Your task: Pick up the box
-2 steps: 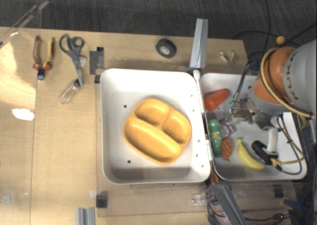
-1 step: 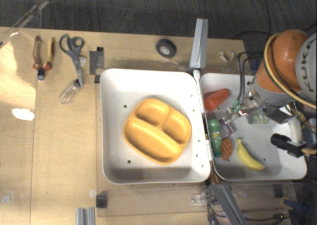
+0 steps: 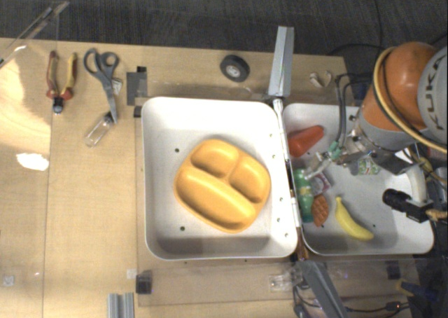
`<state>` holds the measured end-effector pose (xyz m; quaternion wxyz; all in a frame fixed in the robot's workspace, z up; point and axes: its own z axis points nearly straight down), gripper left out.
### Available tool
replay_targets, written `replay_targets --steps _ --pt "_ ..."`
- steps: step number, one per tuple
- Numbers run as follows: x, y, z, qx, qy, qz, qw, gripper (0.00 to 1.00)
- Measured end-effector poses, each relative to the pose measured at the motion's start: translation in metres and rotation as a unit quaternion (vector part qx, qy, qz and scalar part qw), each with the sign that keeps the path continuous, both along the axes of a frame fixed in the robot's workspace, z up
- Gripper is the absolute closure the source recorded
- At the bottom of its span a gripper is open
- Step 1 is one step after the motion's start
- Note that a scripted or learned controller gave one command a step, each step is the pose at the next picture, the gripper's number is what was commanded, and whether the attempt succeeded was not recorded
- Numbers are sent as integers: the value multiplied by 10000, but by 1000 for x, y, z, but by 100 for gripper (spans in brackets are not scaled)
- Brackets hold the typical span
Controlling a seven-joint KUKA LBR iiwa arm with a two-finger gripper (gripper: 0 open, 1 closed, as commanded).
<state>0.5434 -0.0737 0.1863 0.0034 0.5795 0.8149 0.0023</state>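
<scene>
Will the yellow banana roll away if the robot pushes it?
Probably not far: the banana is curved and lies flat, so it would likely slide or spin. Its skin looks smooth, perhaps slippery. The right bin wall should stop it.

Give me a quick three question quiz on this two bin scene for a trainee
1. True or false: the yellow sectioned dish lies in the left bin.
2. Which bin holds the banana? A) left B) right
3. What tool lies on the bench beside the red-handled pliers?

Key: 1 true; 2 B, the right bin; 3 the scissors.
</scene>
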Motion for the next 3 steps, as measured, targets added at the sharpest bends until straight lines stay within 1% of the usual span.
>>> replay_targets --steps 1,2,3 --pt "7 -18 -80 8 -35 -726 9974 0" --pt "10 -16 -67 17 -80 -704 9975 100" --pt "64 -7 0 2 10 -729 9973 100"
